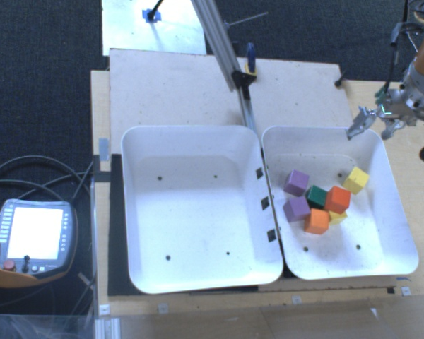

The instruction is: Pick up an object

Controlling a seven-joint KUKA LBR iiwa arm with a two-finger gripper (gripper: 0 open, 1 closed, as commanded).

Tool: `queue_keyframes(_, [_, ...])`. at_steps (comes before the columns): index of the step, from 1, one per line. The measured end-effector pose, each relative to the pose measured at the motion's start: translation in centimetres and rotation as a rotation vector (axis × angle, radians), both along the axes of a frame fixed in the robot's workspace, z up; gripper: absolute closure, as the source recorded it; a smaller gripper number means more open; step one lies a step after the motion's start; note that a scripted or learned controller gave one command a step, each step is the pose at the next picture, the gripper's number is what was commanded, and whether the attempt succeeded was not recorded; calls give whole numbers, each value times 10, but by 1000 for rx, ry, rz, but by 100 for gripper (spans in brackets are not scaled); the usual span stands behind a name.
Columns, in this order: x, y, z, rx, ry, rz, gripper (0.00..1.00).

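end effector (371, 122): hung over the right bin's (403, 217) far rim, fingers spread, pinching nothing
yellow cube (355, 180): in the right bin, slightly apart from the block cluster
handling: likely light, rigid; grip opposite flat faces

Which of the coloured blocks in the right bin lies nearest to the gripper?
The yellow block at the top right of the cluster. It lies closest to the gripper, which hovers over the bin's far right corner; the other blocks sit farther left and lower.
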State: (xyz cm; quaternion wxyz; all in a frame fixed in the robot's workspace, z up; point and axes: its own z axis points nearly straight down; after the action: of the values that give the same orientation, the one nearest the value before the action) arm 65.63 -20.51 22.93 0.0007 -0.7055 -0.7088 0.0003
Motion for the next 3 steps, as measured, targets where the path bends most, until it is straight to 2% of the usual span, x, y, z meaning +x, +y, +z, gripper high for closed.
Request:
queue_keyframes(1, [1, 0, 3, -2, -3, 1, 0])
queue_keyframes(2, [0, 7, -57, 0, 1, 1, 0])
queue_keyframes(3, [0, 14, -100, 0, 0, 1, 0])
